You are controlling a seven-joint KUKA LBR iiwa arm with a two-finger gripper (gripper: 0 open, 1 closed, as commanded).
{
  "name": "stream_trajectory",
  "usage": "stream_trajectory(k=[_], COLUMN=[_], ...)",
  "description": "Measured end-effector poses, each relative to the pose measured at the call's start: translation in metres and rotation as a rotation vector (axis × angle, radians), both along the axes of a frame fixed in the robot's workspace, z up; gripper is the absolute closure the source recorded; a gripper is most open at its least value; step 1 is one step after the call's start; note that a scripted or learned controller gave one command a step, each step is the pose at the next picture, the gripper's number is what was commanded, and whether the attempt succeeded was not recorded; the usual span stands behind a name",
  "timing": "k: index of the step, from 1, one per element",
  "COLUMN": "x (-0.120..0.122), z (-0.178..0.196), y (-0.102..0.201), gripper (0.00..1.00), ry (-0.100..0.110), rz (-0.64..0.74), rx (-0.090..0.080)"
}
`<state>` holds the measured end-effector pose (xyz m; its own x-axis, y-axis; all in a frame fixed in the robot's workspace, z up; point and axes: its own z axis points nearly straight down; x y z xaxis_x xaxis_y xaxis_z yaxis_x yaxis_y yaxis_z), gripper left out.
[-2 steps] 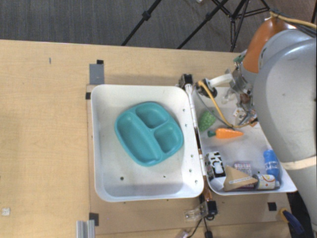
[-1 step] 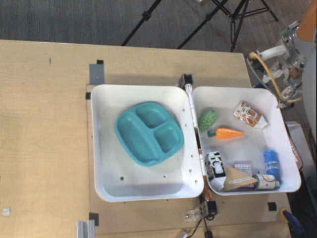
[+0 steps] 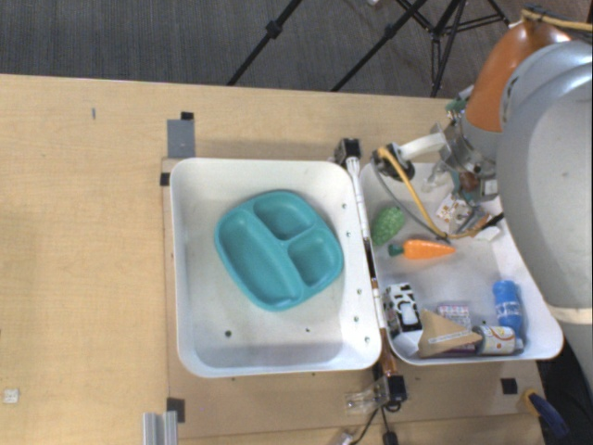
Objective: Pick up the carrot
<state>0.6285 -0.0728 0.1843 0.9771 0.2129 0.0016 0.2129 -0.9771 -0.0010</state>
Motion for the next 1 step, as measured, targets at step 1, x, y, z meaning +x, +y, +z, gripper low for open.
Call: stream_trajectory(k=[1], x=[0.0216], z=[0.0246], y=[-0.0847], gripper=[0.0], ry=[-0.002], rz=[0.003], rx=[-0.001])
